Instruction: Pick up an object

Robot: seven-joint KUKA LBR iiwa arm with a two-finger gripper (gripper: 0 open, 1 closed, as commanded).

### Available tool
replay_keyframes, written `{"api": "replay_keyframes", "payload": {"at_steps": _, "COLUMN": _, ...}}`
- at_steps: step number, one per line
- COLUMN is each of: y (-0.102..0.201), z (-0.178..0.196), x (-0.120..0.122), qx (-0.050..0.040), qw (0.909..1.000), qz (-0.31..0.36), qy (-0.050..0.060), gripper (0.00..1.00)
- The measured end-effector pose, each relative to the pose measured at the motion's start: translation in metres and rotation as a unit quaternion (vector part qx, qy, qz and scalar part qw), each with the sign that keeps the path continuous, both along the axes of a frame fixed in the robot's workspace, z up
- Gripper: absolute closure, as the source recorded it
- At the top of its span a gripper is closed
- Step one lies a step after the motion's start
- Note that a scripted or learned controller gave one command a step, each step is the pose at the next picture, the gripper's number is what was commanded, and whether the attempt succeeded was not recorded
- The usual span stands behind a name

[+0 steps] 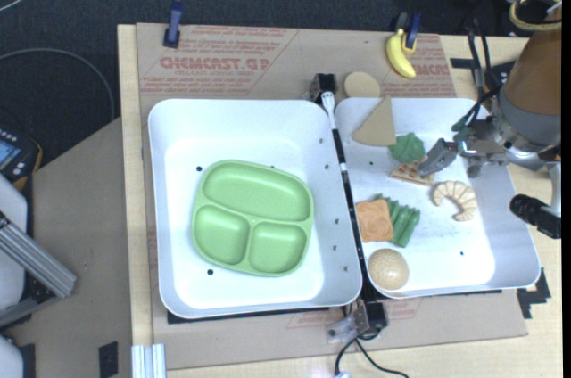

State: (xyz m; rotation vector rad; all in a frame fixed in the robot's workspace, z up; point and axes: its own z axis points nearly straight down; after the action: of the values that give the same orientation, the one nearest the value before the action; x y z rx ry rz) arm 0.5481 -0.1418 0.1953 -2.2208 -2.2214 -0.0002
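A cardboard-topped bench (223, 55) is seen carrying two white bins side by side. The left bin (169, 189) is occupied by a green divided tray (253, 217) with three compartments, set near its middle. The right bin (500, 251) is loaded with small toy foods. The arm (535, 91) is seen reaching in from the right, its wrist over the right bin's far right part. The gripper (442, 155) is held low above the right bin's upper middle, just beside a pizza slice (410, 174) and above a croissant (456, 198); whether its fingers are spread or pressed together cannot be told, and nothing is seen pinched. A tan wedge (376, 124) is placed at the bin's far left corner, with a green leafy piece (409, 145) just below it. An orange block (374, 219) is laid touching green beans (403, 222). A round bun (388, 268) is set at the near rim. Outside the bins, a banana (401, 55) and a tan disc (361, 85) are left on the bench.
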Motion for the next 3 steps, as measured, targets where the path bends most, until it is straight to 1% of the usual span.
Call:
{"api": "replay_keyframes", "payload": {"at_steps": 1, "y": 0.045, "z": -0.107, "x": -0.016, "qx": 0.0018, "qw": 1.0, "qz": 0.0, "qy": -0.002, "gripper": 0.0}}
{"api": "replay_keyframes", "payload": {"at_steps": 2, "y": 0.042, "z": -0.09, "x": -0.013, "qx": 0.0001, "qw": 1.0, "qz": -0.001, "qy": -0.006, "gripper": 1.0}}
{"api": "replay_keyframes", "payload": {"at_steps": 3, "y": 0.051, "z": 0.054, "x": -0.057, "qx": -0.001, "qw": 1.0, "qz": 0.0, "qy": -0.007, "gripper": 1.0}}
